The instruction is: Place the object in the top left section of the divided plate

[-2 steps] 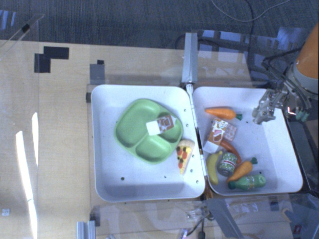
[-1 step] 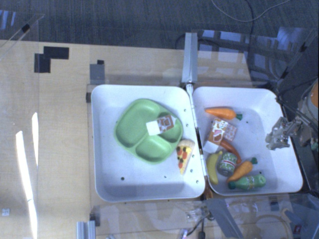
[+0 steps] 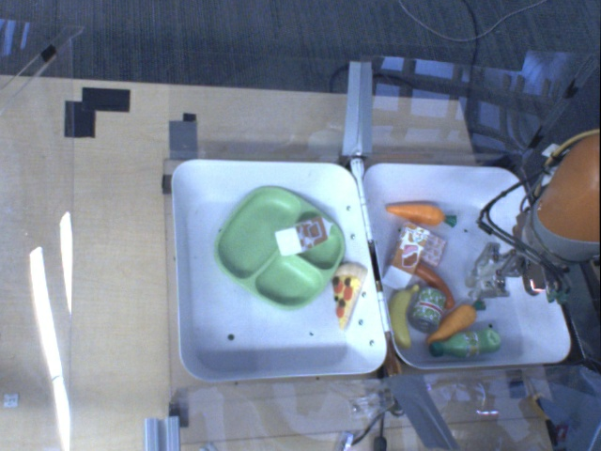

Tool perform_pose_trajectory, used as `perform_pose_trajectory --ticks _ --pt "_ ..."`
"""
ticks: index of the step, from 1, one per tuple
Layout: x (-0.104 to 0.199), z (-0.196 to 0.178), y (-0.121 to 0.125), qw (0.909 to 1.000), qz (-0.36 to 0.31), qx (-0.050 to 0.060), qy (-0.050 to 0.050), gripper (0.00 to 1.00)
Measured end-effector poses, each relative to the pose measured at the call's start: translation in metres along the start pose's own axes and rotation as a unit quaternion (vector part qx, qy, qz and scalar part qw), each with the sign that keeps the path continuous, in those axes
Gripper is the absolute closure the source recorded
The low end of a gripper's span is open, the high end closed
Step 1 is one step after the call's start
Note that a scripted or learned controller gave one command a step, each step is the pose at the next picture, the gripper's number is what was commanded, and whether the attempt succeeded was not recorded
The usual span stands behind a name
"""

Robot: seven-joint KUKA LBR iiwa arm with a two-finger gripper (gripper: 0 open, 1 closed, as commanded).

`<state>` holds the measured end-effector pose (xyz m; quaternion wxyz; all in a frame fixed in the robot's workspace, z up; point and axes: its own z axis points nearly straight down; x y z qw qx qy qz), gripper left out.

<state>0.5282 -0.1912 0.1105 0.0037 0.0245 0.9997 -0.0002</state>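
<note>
My bench, pale wood, two white bins

The bench [image 3: 103, 280] carries my left bin [image 3: 202, 341] and right bin [image 3: 549, 346] side by side, rims touching at the middle; black tape marks [image 3: 94, 109] lie on the wood at the far left corner.

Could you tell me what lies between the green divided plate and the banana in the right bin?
In the camera view, a pizza slice toy lies between the green divided plate and the yellow banana, then the bins' adjoining white rims.

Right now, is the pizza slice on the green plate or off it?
Off it. The pizza slice lies on the left bin floor, against the green plate on its lower right rim.
</note>
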Motion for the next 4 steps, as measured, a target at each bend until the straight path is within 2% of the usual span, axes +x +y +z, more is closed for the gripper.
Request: perform_pose_trajectory --ticks 1,2,3,4 --pt "0.033 0.004 -0.015 0.9994 0.034 0.0 0.0 1.0" --pt "-0.002 -0.161 0.003 0.9994 0.033 0.001 -0.003 1.0" --pt "-0.009 -0.164 -0.013 0.9977 0.068 0.001 -0.002 1.0" --pt "-0.104 -0.328 -0.004 0.9999 0.011 0.0 -0.003 1.0"
